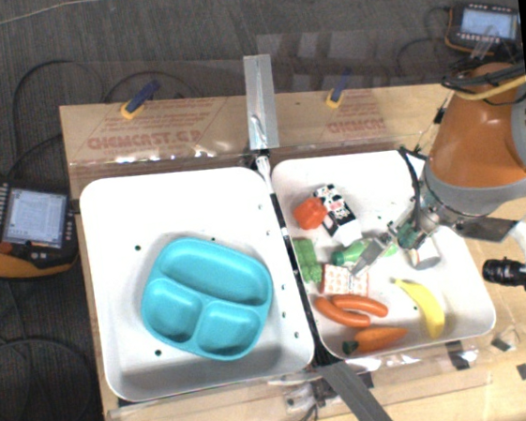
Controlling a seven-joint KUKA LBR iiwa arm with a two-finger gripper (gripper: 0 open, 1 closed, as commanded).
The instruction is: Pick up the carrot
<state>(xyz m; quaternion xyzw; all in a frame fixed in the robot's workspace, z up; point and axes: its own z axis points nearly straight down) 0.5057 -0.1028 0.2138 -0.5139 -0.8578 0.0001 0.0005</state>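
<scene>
My gripper (pixel 415 237), whose spread I cannot tell, hovers above the smooth tapered carrot (pixel 379 338) and the curved banana (pixel 425 303).

Tray (pixel 207 296) in L bin (pixel 113 222); carrot (pixel 379 338) in R bin's (pixel 381 172) front.

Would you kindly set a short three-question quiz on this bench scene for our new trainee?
1. True or false: the carrot lies in the left bin.
2. Which item lies nearest the carrot? A) hot dog B) teal divided plate C) milk carton
3. Fill in: the yellow fruit right of the carrot is a ___.

Key: 1 false, it lies at the right bin's near edge, apart from the gripper. 2 A. 3 banana.
</scene>
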